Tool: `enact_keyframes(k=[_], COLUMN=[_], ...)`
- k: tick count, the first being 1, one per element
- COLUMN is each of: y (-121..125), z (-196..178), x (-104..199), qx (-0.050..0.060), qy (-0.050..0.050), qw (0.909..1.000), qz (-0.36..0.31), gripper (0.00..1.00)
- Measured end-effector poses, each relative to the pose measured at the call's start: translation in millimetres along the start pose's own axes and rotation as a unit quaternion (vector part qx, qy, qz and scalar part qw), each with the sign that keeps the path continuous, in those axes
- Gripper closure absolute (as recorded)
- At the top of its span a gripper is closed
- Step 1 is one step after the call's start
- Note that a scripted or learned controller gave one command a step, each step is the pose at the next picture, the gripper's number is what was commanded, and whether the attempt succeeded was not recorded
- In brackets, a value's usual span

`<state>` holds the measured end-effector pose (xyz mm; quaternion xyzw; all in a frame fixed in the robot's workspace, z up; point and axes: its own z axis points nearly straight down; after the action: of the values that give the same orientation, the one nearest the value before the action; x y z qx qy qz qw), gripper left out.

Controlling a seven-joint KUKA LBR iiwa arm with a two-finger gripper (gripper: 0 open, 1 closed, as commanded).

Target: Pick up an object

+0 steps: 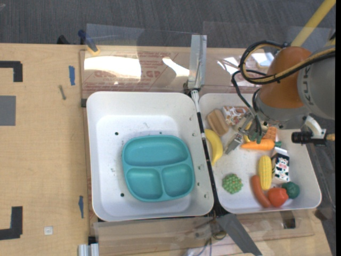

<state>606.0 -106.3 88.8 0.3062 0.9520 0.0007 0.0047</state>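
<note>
— Two bins on the worktop (37, 143); what's in them?
— Left bin (101, 116) has a teal tray (157, 167). Right bin (309, 188) holds a banana (214, 145) by its left edge, a carrot (258, 145), corn (265, 172).
— And the hand (238, 138)?
— Low between banana and carrot. Whether it's spread or pinching, I can't tell.

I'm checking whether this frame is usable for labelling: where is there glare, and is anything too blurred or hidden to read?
Camera view: strong glare on the clear sheet behind the left bin; the teal tray is evenly lit and sharp; toys in the right bin are small but sharp enough to tell banana from corn; the gripper is soft, partly under the arm.
</note>
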Motion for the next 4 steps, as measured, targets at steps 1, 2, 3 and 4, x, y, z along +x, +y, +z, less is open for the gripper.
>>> enact_keyframes(k=[1, 2, 3, 4], y=[17, 15, 71, -6], z=[-3, -15, -102, -149], x=[-34, -43, 12, 71], qx=[0.019, 0.014, -0.002, 0.002], qy=[0.036, 0.014, 0.0, 0.003], qw=[0.9984, 0.999, 0.9951, 0.9832], qz=[0.04, 0.041, 0.098, 0.183], gripper=[0.0, 1.0, 1.0, 1.0])
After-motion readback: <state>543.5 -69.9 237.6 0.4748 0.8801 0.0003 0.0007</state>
